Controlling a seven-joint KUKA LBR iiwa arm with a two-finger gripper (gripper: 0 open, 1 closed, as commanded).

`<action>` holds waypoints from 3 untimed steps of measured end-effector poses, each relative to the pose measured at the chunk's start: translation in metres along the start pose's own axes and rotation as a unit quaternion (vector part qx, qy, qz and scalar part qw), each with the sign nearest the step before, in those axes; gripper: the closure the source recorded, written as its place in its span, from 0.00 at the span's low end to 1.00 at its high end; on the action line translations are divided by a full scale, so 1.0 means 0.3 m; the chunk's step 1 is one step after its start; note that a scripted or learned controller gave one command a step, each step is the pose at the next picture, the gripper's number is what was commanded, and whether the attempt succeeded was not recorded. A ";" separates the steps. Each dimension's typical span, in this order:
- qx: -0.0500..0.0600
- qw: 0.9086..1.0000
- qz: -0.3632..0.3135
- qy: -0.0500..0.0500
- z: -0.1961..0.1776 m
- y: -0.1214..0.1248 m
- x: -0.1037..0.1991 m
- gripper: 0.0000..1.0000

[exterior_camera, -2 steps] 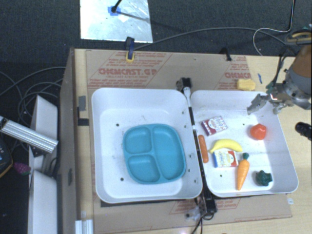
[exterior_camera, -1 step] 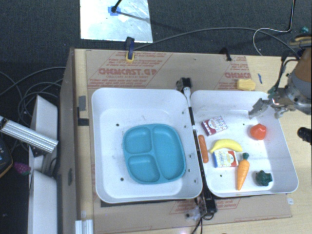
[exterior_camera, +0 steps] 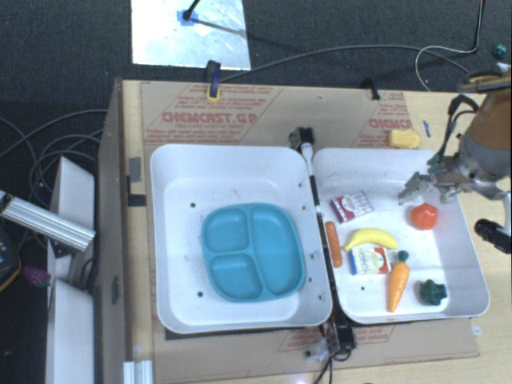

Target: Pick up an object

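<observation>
The arm (exterior_camera: 490,138) enters at the picture's right margin, most of its grey body cut off there, its wrist bent down over the far right part of the right bin (exterior_camera: 472,294). Its pincer (exterior_camera: 432,186) hangs with fingers spread apart and nothing between them — just above and beside a red tomato (exterior_camera: 424,216), though whether a fingertip touches it is hard to make out. Elsewhere in that bin lie a small red-and-white box (exterior_camera: 351,206), a banana (exterior_camera: 370,238), a second printed packet (exterior_camera: 369,259), a carrot (exterior_camera: 398,285), a slim orange stick (exterior_camera: 334,243) along the left wall, and a dark green piece (exterior_camera: 433,292) too small to identify. The left bin (exterior_camera: 172,214) holds a blue divided plate (exterior_camera: 253,251). A yellow block (exterior_camera: 405,139) sits on the tabletop (exterior_camera: 264,114) beyond.
</observation>
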State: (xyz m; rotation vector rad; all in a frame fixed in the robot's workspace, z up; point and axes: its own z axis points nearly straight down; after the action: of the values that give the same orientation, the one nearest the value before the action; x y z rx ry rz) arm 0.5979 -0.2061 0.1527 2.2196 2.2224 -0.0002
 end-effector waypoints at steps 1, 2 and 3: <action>-0.001 1.000 0.000 -0.001 0.033 -0.032 -0.001 0.00; 0.000 1.000 0.000 0.000 0.230 -0.047 0.000 0.00; 0.000 1.000 0.000 0.000 0.227 -0.122 -0.001 0.00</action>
State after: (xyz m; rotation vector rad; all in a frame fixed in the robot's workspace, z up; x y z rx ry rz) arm 0.5613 -0.2067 0.0845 2.2193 2.2217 0.0004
